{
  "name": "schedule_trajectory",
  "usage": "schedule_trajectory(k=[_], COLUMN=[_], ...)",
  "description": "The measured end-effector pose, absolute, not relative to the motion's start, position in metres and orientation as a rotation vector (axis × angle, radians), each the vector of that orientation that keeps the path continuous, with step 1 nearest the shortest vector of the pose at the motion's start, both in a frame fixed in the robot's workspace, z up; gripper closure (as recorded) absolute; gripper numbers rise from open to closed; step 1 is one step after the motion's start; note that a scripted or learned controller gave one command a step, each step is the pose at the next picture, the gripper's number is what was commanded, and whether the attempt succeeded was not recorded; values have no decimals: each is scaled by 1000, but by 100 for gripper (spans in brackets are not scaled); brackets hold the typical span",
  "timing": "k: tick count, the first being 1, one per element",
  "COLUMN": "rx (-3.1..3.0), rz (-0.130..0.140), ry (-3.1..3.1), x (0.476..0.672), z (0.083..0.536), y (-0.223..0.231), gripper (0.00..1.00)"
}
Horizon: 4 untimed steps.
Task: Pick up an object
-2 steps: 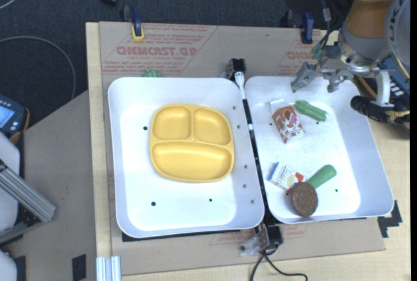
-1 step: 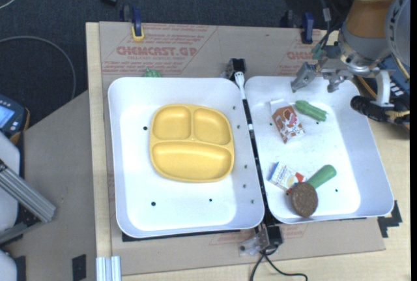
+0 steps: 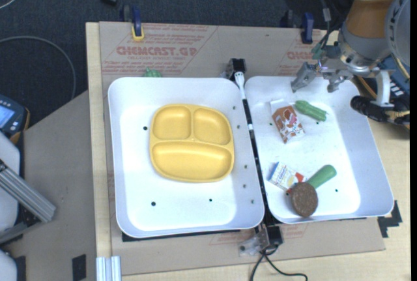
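The right bin (image 3: 355, 143) holds a red-brown snack packet (image 3: 287, 122), a small green pod (image 3: 310, 110), a green cylinder (image 3: 320, 176), a round brown patty (image 3: 303, 199) and a small white, blue and red packet (image 3: 284, 175). My gripper (image 3: 318, 77) hangs over the bin's far edge, above and just behind the green pod. Its two grey fingers (image 3: 300, 79) are spread apart with nothing between them.
The left bin (image 3: 130, 162) carries a yellow divided plate (image 3: 192, 141). Black clips join the two bins at the centre seam (image 3: 237, 68). Blue clamps (image 3: 136, 21) hold the cardboard sheet at the back. Cables lie to the right of the right bin.
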<state>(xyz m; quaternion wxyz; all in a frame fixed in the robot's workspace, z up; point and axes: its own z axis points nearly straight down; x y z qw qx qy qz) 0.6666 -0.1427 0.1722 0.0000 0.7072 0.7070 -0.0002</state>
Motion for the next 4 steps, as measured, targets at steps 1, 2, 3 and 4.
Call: schedule_trajectory(k=[1, 2, 3, 4], rx=[2222, 2217, 2228, 2230], rz=[-1, 1, -5, -6], ry=[2221, 2221, 2222, 2226], x=[667, 667, 608, 531], z=[172, 83, 85, 84], y=[-143, -142, -147, -128], gripper=[0, 0, 0, 0])
